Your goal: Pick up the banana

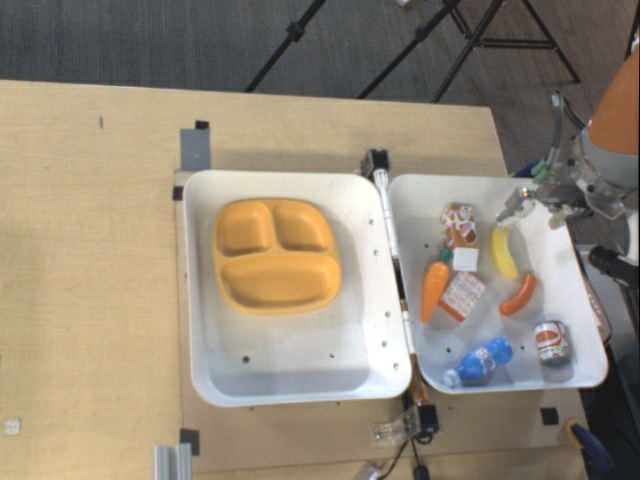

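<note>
Two shallow white bins sit side by side on the worktop (90, 268): the left bin (200, 298) and the right bin (580, 298). The left bin holds one thing, an orange divided plate (277, 255) with three compartments. The right bin holds seven things, taken here relative to the banana (503, 253), one of each kind. One banana, short, plump, plain yellow, gently curved, lying flat on the bin floor with its long axis running toward the far rim; it lies in the far half of the right bin, free of its neighbours. One red sausage (518, 294) just beside its near end. One carrot (434, 288), orange with a green top, to the left of the banana. One small white cube (465, 260) between carrot and banana. One red-and-white packet (462, 296) near the cube, on the side toward the camera. One brown-and-white patterned pouch (459, 225) left of the banana's far end. One blue bottle (479, 362) and one small can (551, 342), both well apart from the banana, toward the near rim. The claw (533, 203) hangs just beyond the banana's far end, above the bin's far right part; it is not on the banana, and whether it is wide or narrow cannot be told.
</note>
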Motion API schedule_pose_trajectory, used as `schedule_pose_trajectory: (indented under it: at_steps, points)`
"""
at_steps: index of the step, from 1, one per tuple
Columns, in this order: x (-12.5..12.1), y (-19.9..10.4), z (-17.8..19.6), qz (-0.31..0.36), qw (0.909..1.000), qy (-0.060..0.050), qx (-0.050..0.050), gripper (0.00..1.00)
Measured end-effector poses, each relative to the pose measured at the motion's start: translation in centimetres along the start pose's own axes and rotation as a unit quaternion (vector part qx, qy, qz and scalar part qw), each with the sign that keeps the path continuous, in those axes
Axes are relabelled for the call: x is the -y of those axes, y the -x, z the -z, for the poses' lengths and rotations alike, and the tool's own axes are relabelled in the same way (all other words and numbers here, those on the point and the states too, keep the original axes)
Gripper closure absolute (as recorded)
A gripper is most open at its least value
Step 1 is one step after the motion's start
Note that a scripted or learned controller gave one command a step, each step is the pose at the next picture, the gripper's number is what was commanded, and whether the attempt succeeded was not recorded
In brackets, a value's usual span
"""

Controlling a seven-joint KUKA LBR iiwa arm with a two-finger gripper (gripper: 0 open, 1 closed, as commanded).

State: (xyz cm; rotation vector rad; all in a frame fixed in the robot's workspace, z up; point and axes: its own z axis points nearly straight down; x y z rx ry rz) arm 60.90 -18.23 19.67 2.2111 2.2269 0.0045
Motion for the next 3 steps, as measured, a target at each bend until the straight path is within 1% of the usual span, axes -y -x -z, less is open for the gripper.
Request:
schedule_pose_trajectory:
  at_steps: [1, 2, 3]
  points:
    - [-1.6, 1.9, -10.7, 0.010, 0.9999, 0.002, 0.001, 0.00]
    - [-1.8, 1.7, -9.5, 0.013, 0.9999, 0.005, 0.002, 1.00]
    - [-2.9, -5.1, -1.8, 0.004, 1.0000, 0.002, 0.000, 1.00]
